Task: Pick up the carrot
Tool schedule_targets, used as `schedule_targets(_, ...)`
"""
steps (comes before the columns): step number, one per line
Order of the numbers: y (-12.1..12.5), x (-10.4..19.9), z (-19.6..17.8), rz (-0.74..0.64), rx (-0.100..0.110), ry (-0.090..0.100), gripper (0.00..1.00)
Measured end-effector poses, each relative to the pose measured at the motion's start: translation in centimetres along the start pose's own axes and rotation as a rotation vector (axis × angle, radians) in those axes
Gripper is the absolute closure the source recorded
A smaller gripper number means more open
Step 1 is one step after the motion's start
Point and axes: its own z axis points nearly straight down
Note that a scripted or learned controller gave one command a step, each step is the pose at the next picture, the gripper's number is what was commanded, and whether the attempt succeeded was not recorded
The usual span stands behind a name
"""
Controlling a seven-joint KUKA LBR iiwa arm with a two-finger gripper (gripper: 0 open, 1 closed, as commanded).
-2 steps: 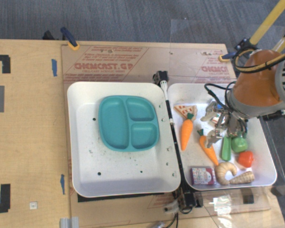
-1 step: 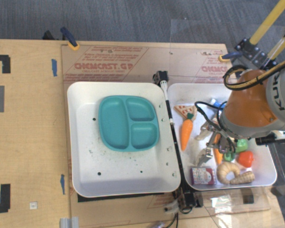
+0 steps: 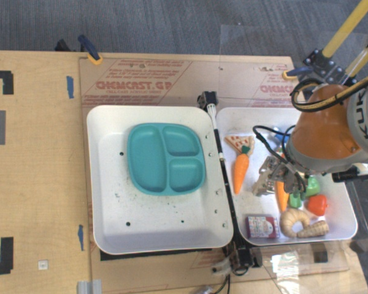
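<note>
The carrot (image 3: 240,171), orange with a green top, lies in the left part of the right bin (image 3: 349,225), its tip pointing toward the front. My gripper (image 3: 268,179) hangs just to the right of it, over the middle of that bin, a small gap away. A second, smaller orange piece (image 3: 283,196) shows just under the gripper's right side; I cannot tell whether it touches the gripper.
A pizza slice (image 3: 239,142) lies behind the carrot. A green item (image 3: 311,185), a red tomato (image 3: 318,204), a croissant (image 3: 293,219) and a pink packet (image 3: 262,226) crowd the bin's front right. The left bin (image 3: 104,182) holds a teal divided plate (image 3: 167,158).
</note>
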Motion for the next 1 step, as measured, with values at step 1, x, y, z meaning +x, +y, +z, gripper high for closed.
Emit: schedule_targets(1, -0.43, 4.50, -8.34, 0.398, 0.009, 0.022, 1.00)
